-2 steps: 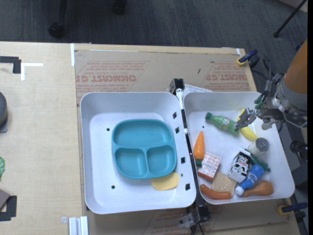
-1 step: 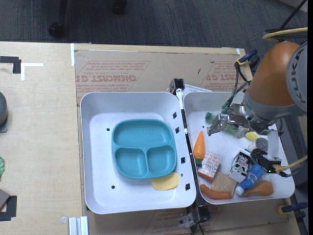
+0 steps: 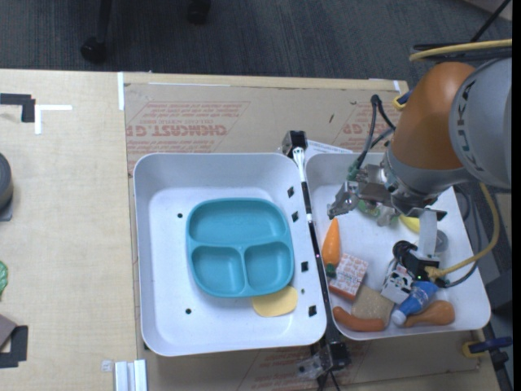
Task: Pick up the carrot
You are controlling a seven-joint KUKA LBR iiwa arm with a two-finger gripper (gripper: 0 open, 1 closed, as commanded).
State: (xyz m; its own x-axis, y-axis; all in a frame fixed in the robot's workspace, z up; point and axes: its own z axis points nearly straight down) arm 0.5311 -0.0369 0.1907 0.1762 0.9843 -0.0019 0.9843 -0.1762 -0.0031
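- On the tabletop, the left bin holds a teal divided plate with a pale yellow flat piece poking out from under its near edge. None of this bears on the task.
- The carrot lies in the right bin, just beside that bin's left wall and close to the clips where the two bins meet. It rests on the bin floor, so nothing has been lifted; the whole pick looks still to be done.
- Its long axis runs nearly straight up and down the picture, leaning slightly. The narrow tip points to the far side of the bin, the broad end to the near side, just beside a small printed box.
- Further toward the near edge lie a sausage, a tan slab and a blue bottle.
- The hand hangs above the bin, near the carrot's tip but apart from it. Its fingers seem narrowly parted and hold nothing. I judge it must descend and close across the carrot's width.
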